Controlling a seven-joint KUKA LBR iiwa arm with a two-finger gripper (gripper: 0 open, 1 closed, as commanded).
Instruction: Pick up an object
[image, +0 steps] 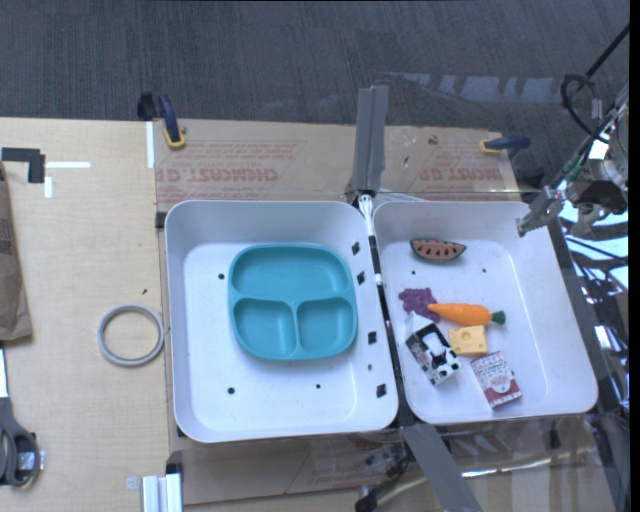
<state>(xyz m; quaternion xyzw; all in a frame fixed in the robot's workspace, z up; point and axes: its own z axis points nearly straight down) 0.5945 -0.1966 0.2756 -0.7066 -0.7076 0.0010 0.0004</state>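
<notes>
**Pre-grasp: gripper at the right bin's far corner**

Camera view: The gripper (535, 215) sits at the far right corner of the right bin (555, 300); its state cannot be told at this size. The objects lie toward the bin's left side: watermelon slice (438, 249) nearest, then the carrot (465, 313) with its long axis across the bin, purple grapes (417, 299), cheese wedge (469, 340), cow-print carton (434, 355) and red packet (496, 379). The left bin (200, 380) holds a teal plate (294, 302).

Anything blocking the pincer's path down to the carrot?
Nothing visible. The pincer sits at the right bin's upper right corner; bare bin floor lies between it and the carrot, which is flanked by grapes and cheese.
</notes>
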